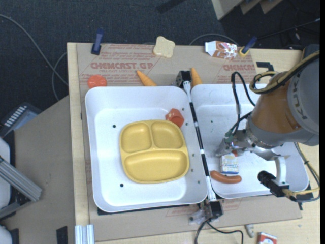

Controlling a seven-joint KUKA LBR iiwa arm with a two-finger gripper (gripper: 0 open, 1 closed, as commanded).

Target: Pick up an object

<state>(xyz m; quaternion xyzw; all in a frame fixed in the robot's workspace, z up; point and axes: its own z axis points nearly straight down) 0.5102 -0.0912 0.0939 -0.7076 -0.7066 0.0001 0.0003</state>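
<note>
Hanging low over the carton (229,163) in the right bin (299,174), the pincer (231,145) shows no clear grip, so nothing looks lifted yet.

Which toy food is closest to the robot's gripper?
The hot dog, lying in the right bin just below the gripper. The tomato sits in the left bin, and the carrots lie on the cardboard beyond.
</note>
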